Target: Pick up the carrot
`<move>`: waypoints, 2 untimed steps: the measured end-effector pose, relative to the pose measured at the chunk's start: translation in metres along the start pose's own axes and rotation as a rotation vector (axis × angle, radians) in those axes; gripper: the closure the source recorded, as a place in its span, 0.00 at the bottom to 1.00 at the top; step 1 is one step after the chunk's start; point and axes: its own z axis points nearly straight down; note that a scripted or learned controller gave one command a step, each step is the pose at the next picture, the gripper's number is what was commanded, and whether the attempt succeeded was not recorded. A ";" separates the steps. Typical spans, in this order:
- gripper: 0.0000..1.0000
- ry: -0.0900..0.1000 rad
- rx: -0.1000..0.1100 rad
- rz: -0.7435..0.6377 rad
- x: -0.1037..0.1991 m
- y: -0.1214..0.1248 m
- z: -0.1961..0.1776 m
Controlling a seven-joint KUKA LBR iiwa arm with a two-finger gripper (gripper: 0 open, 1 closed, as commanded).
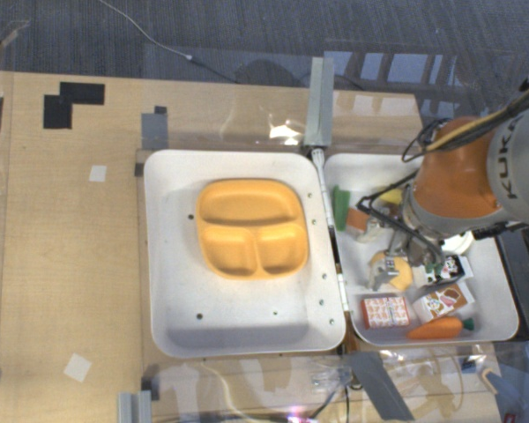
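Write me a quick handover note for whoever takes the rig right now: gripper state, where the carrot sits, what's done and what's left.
Gripper: low over the middle of the right bin, among the small packets; whether it grips anything cannot be made out.
Carrot: lying flat at the right bin's near edge, beside a red-and-white packet, apart from the gripper.
Left bin: holds the yellow divided tray.
Done: arm is over the right bin.
Left: move toward the near edge to the carrot, grasp it, lift it.
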 end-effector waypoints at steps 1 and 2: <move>0.00 0.000 -0.004 0.115 -0.003 0.001 0.000; 0.00 0.002 -0.001 0.139 0.053 0.002 -0.099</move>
